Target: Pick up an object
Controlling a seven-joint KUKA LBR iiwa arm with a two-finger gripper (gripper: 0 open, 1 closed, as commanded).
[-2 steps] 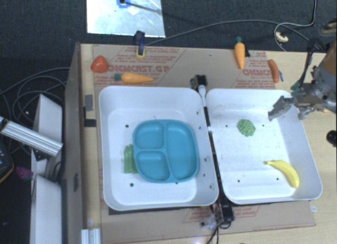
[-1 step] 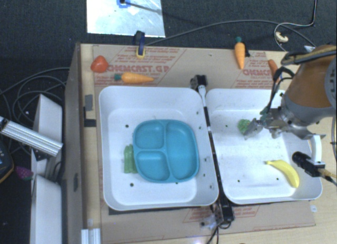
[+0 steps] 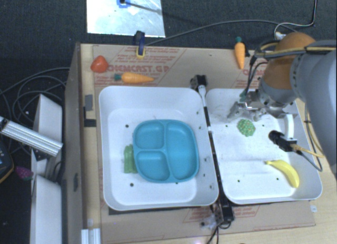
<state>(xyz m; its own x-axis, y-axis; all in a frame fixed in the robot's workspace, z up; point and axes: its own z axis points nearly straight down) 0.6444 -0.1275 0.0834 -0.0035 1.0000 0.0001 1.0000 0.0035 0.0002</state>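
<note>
In the right bin (image 3: 231,185), a small green knobbly toy (image 3: 245,127) lies near the back middle. A yellow banana (image 3: 285,172) rests at the front right. My gripper (image 3: 246,111) hangs just behind and above the green toy, with its metal fingers spread apart and nothing between them. The grey arm with its orange band (image 3: 295,41) comes in from the right, over the bin's back right corner.
The left bin (image 3: 113,132) holds a blue divided plate (image 3: 166,150) with a green piece (image 3: 129,159) at its left edge. On the board behind the bins lie two toy carrots (image 3: 136,78) (image 3: 240,53) and a red toy (image 3: 99,64). A black and white fitting (image 3: 281,136) sits beside the arm.
</note>
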